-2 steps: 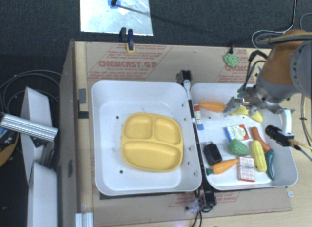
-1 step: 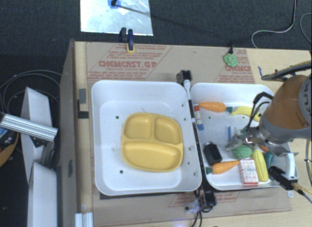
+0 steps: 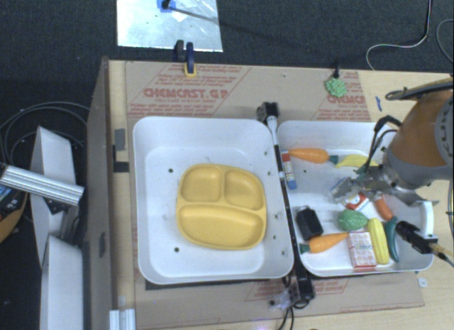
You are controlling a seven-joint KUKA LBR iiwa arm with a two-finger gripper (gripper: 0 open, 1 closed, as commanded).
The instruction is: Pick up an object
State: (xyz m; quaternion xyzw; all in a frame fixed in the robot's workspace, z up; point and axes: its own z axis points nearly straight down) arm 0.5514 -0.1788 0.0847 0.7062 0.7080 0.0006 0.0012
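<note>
Gripper was low inside the right bin, its finger state not discernible and no object seen between them. Largest item was the left bin, bearing a yellow divided plate at its centre. Right bin contents, by the bin's clock face: carrot at 11 o'clock, second carrot at 7, corn cob at 5, black block at 8, green vegetable just beside the gripper, near centre.
</note>
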